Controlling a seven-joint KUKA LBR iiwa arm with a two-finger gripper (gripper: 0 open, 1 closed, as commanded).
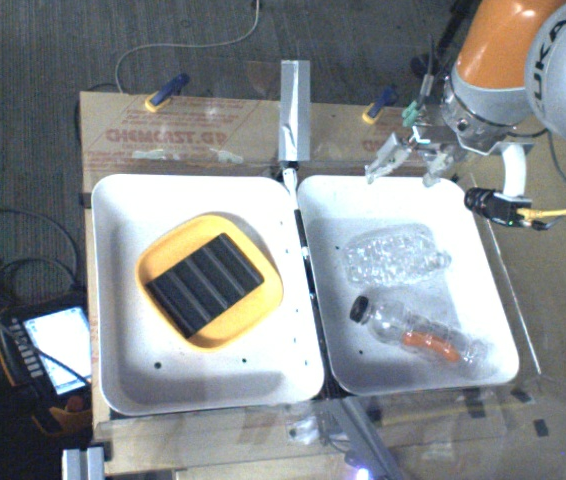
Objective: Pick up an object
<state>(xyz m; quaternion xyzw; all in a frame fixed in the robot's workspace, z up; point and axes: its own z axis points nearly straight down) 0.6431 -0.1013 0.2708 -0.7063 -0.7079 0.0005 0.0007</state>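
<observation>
My gripper (403, 168) hangs over the far rim of the right bin (493, 268), its two fingers spread apart and open, with nothing between them. Below it in that bin lies a crumpled clear plastic bottle (395, 254). Nearer the front lies a second clear bottle (418, 334) with a dark cap and something orange inside. In the left bin (123, 228) sits a yellow tray-like object with a black ribbed top (209, 280).
A metal divider post (294, 118) stands at the back between the bins. Cardboard (183, 133) with blue-yellow clamps lies behind them. A tablet (48, 343) and cables rest on the floor at left. The arm's grey and orange body (513, 38) fills the upper right.
</observation>
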